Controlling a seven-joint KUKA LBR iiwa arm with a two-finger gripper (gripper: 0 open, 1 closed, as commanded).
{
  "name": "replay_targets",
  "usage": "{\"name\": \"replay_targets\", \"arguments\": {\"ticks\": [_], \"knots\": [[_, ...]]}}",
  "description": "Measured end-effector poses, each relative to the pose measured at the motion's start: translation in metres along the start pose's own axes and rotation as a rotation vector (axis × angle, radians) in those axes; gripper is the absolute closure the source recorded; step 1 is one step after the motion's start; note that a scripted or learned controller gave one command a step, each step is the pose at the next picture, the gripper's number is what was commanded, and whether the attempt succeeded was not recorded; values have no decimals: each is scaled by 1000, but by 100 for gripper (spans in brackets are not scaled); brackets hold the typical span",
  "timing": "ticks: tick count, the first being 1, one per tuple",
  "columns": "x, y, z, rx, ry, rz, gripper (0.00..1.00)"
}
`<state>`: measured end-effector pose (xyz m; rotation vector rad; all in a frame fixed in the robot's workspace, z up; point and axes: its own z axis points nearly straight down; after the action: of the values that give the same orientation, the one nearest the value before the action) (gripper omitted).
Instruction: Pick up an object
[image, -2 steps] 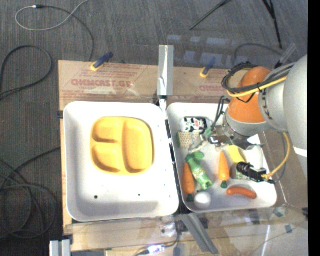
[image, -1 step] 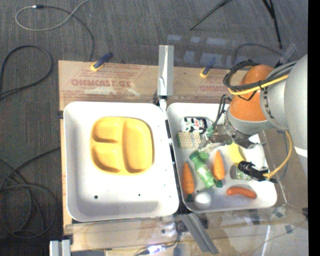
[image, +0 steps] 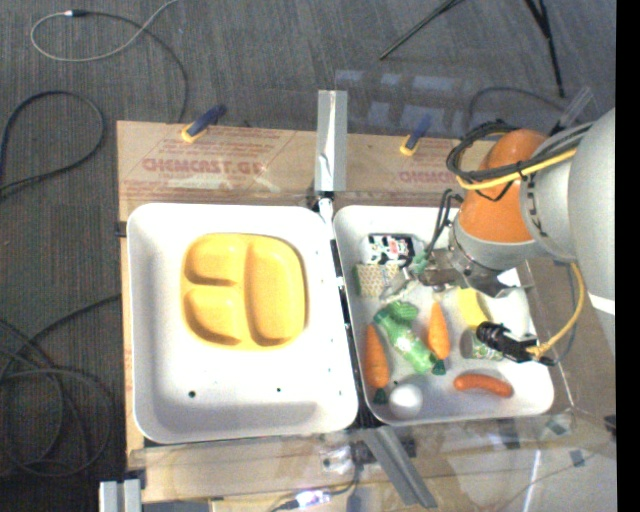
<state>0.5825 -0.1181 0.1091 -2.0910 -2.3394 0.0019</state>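
The claw (image: 432, 268) hangs low over the back of the right bin (image: 545, 400); whether it is open or closed cannot be told, and nothing is seen gripped. Just beside it lie a patterned carton (image: 382, 262) and green toy vegetables (image: 405, 335). Further forward sit two carrots (image: 376, 357), a sausage (image: 483, 384) and a white ball (image: 405, 398). The left bin (image: 160, 400) holds a yellow divided tray (image: 244, 290).

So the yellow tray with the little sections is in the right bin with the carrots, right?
Not quite. The yellow tray with the little sections sits in the left bin, alone. The carrots are in the right bin with the other toy food. The camera view shows this.
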Motion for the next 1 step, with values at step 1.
{"name": "replay_targets", "arguments": {"ticks": [1], "knots": [[-13, -58, 18, -19, -7, -116, 0]]}}
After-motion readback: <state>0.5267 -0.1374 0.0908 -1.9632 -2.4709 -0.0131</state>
